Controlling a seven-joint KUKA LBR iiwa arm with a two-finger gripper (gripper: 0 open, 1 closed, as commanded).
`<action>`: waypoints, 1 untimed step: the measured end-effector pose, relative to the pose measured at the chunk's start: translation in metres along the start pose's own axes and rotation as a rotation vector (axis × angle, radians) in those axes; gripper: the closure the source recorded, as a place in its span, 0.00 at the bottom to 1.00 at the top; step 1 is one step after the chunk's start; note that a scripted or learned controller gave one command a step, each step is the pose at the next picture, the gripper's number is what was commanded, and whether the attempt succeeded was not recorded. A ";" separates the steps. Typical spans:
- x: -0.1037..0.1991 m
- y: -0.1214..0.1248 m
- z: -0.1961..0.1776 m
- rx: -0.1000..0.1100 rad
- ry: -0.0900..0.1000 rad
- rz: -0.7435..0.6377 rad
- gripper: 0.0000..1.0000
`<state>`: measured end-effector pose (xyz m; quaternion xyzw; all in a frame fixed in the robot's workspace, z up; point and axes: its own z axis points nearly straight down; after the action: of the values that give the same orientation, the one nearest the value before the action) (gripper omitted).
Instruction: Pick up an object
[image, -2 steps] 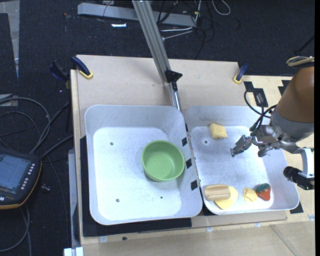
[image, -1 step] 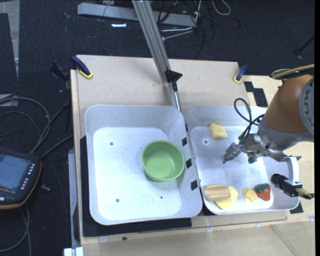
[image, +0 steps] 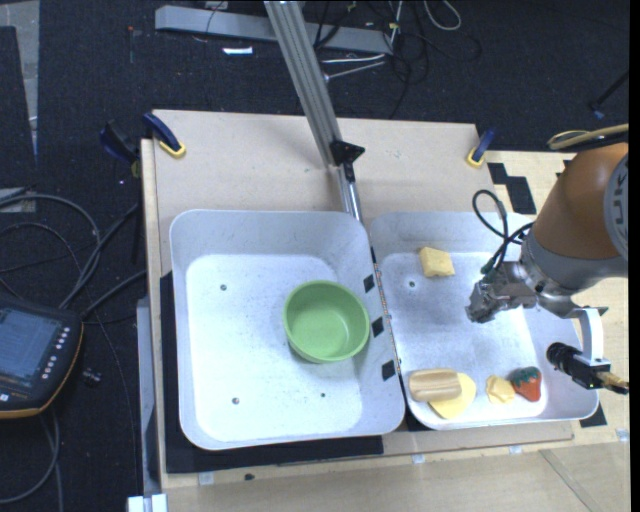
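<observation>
Objects in right bin (image: 560, 405): yellow block (image: 436, 262), bread piece (image: 434, 384), strawberry (image: 527, 383). My gripper (image: 482, 306) hovers mid-bin, holding nothing; open/closed—can't tell.

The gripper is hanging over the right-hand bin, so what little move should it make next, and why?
Probably drop straight down a little, if a grab here is meant. The gripper hovers above bare floor of the right bin, with the yellow block up-left of it and the strawberry nearer the front edge, so shifting toward one first looks wiser.
</observation>
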<state>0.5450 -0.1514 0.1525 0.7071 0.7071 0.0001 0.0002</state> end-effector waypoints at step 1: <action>-0.003 0.008 -0.045 -0.004 -0.001 0.000 1.00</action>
<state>0.5532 -0.1541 0.1980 0.7070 0.7072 0.0011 0.0018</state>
